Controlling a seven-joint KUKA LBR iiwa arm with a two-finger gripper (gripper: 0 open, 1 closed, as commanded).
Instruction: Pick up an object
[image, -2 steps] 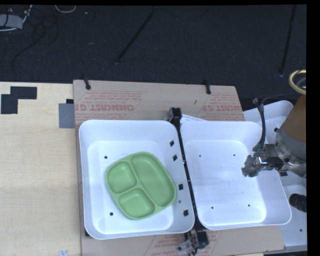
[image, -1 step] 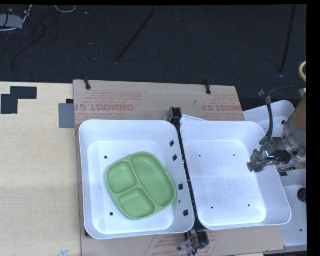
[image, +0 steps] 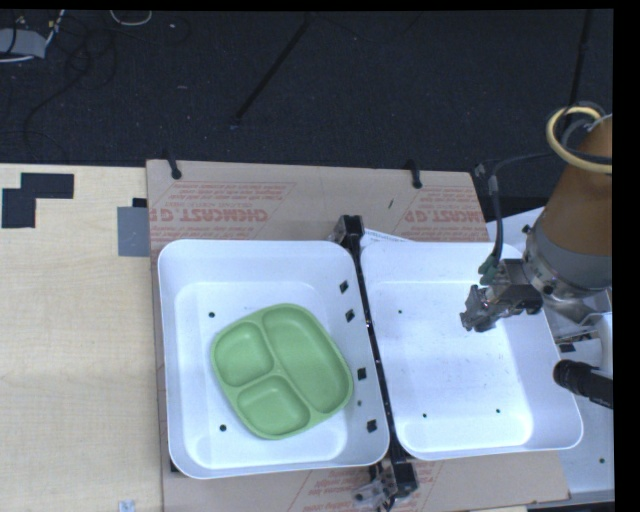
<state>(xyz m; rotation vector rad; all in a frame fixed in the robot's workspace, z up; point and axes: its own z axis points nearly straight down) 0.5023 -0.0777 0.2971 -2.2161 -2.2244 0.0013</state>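
A green divided plate (image: 281, 371) with three compartments lies flat in the left white bin (image: 190, 290), slightly turned. My gripper (image: 481, 314) hangs over the right side of the right white bin (image: 450, 430), well apart from the plate. Nothing shows between its fingers. The grey arm with its orange band (image: 590, 200) comes in from the right edge.
A black divider (image: 362, 340) runs between the two bins. Both bins rest on a cardboard sheet (image: 280, 200) on the pale wooden bench (image: 70, 350). Cables (image: 495, 220) hang near the wrist. A dark cylindrical part (image: 590, 382) sticks out at the right bin's edge.
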